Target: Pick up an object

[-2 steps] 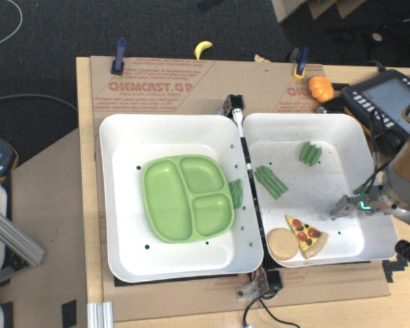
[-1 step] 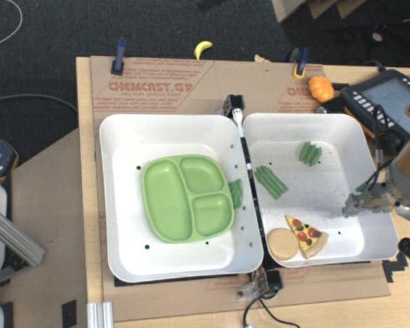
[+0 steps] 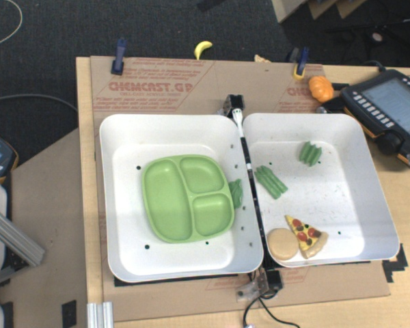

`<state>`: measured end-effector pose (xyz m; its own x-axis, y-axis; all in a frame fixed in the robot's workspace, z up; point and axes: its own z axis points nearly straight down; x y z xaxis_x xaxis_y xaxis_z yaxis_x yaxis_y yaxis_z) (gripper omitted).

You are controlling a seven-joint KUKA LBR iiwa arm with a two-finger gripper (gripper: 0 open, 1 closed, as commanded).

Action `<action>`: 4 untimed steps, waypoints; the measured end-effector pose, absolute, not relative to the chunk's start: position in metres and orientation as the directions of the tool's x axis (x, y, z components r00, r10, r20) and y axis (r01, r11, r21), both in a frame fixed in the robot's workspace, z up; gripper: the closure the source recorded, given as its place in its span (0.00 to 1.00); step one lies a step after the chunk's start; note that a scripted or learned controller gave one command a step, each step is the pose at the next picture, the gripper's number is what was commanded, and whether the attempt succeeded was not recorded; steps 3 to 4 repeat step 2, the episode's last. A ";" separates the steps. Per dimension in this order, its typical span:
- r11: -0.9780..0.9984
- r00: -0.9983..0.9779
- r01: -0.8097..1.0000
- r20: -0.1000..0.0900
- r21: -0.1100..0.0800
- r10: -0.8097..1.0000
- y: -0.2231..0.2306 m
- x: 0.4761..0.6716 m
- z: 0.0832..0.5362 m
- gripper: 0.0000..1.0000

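A green divided plate (image 3: 186, 198) lies in the left bin (image 3: 119, 149). A small green piece (image 3: 236, 193) sits at the plate's right edge, against the bins' shared wall. The right bin (image 3: 348, 142) holds a long green bean-like toy (image 3: 270, 182) near its left side. A shorter green toy (image 3: 310, 154) lies further back. A toy pizza slice (image 3: 306, 236) rests near the front, beside a round tan cookie-like piece (image 3: 283, 244).
A handheld controller (image 3: 383, 108) lies on the bench at the right, next to an orange toy (image 3: 320, 88). A yellow banana toy (image 3: 203, 48) sits behind the cardboard. Blue clamps (image 3: 118, 57) hold the board's back edge. A cable runs out at the front.
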<state>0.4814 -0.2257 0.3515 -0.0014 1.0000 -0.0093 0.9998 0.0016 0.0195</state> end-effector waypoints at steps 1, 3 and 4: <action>0.010 -0.010 1.000 0.000 0.007 1.000 -0.120 0.481 0.373 1.00; 0.005 -0.005 1.000 -0.004 0.023 1.000 -0.100 0.511 0.545 1.00; 0.005 -0.005 1.000 -0.004 0.023 1.000 -0.100 0.511 0.545 1.00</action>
